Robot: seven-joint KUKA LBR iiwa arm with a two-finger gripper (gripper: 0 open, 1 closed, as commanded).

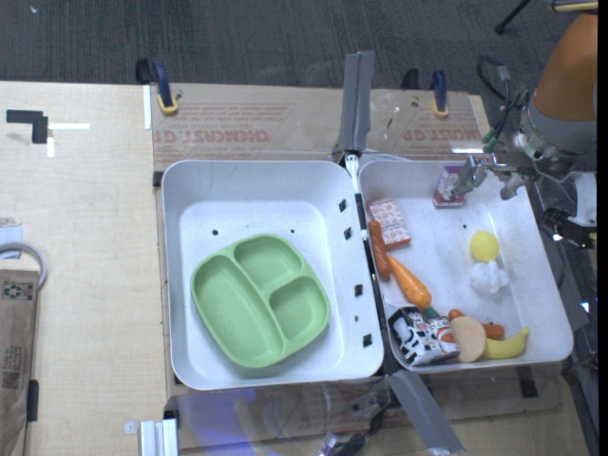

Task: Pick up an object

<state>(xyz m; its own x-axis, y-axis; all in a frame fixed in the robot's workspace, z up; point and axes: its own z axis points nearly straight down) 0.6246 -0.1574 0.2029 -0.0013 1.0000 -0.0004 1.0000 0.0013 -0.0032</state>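
We cannot tell how the hand [472, 174] is set. In the right bin [532, 245], banana [506, 345] at five o'clock, carrot [408, 280], lemon [484, 246]; a small packet [446, 186] at twelve, just beside the hand. The left bin [190, 198] holds a green tray [260, 299].

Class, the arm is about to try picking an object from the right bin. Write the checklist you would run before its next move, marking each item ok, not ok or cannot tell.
1. End effector is over the right bin: ok, at its far edge.
2. A target lies near it: ok, the small pink packet is right beside it.
3. Packet actually between the fingers: cannot tell.
4. Other items free to grasp: ok, the yellow ball lies apart from its neighbours.
5. Crowded spots noted: not ok, the banana, milk carton and round tan piece are bunched at the near wall.
6. Green divided plate in the left bin is out of the way: ok.
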